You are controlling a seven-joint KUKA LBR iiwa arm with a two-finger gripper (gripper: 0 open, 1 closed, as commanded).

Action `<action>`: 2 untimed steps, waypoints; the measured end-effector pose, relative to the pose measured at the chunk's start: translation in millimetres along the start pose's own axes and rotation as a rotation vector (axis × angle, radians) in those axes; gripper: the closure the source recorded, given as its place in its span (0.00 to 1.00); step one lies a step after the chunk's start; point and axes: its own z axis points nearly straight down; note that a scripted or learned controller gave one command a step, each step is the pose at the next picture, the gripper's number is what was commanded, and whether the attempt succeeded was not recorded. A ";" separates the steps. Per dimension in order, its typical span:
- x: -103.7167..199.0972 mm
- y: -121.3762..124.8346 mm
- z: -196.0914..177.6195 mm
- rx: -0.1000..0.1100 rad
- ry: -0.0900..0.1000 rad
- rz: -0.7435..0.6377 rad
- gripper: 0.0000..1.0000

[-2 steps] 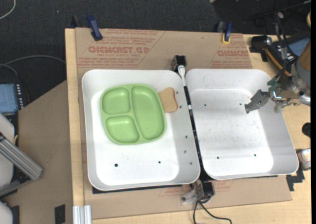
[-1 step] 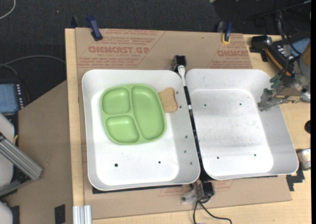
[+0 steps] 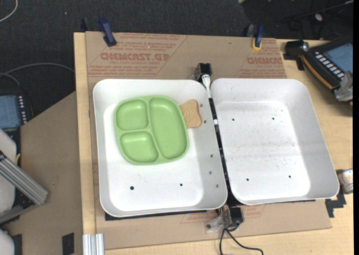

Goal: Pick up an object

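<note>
Near edge: cable tail (image 3: 233, 242) trailing off the bench front, just below the seam where the two bins meet. Left bin (image 3: 112, 192) and right bin (image 3: 314, 181) set side by side, rims touching along a dark joining strip (image 3: 216, 136), probably so things can be moved from one to the other without a gap to drop into. Both seated on a brown board (image 3: 140, 51), itself pinned at the far edge by a blue clamp (image 3: 106, 32) on the left and a smaller clamp (image 3: 257, 37) on the right, likely to keep the whole setup from shifting under repeated tries. In the left bin, toward its far half: green divided plate (image 3: 150, 130), three compartments, lying flat and face up. Just beside its far right rim, touching or slightly tucked under it, a small tan piece (image 3: 192, 113), flat, bread-like; exact nature hard to tell. Either one a candidate to pick; the tan piece looks the easier size for two fingers, though close against the plate. Right bin bare apart from a few dark dots and speckles. Gripper state: cannot tell. On the far board, red printing reading roughly "CHEMCAST GP" on the left, repeated partly on the right; smaller lines beneath too fine to read.
</note>
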 end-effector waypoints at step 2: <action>11.5 -48.5 -51.4 0.025 0.013 -0.004 1.00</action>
